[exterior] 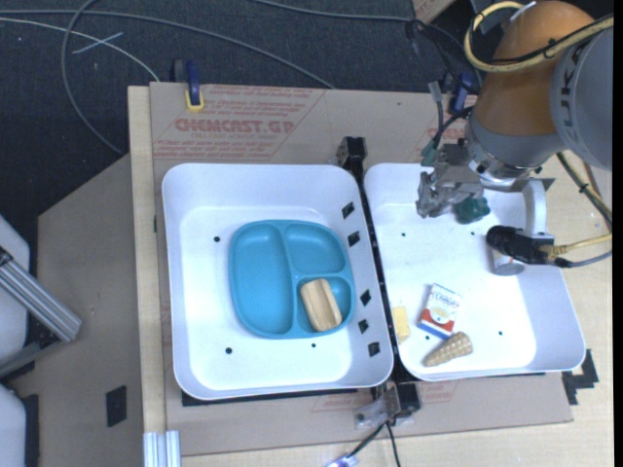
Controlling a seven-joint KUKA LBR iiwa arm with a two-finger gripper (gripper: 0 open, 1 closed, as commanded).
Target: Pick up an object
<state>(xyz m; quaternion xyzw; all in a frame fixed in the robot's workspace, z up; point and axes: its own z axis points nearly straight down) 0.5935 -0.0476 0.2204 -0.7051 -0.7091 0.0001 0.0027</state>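
My gripper (443,200) hangs over the far part of the right bin (545,348), pointing down near its back left. A small teal object (474,207) shows right beside the gripper's right side; whether it is held is unclear. Nearer the front of that bin lie a small red, white and blue box (440,311), a tan cone (448,349) and a small yellow piece (400,323) by the left wall. In the left bin (195,261) a blue divided plate (277,270) carries a tan block (320,303) in its front right compartment.
A black cylindrical part (516,244) on a white bracket with a yellow cable sticks out of the arm over the right bin. Black clips (352,224) line the divider between the bins. Loose cables lie on the dark floor behind the bench.
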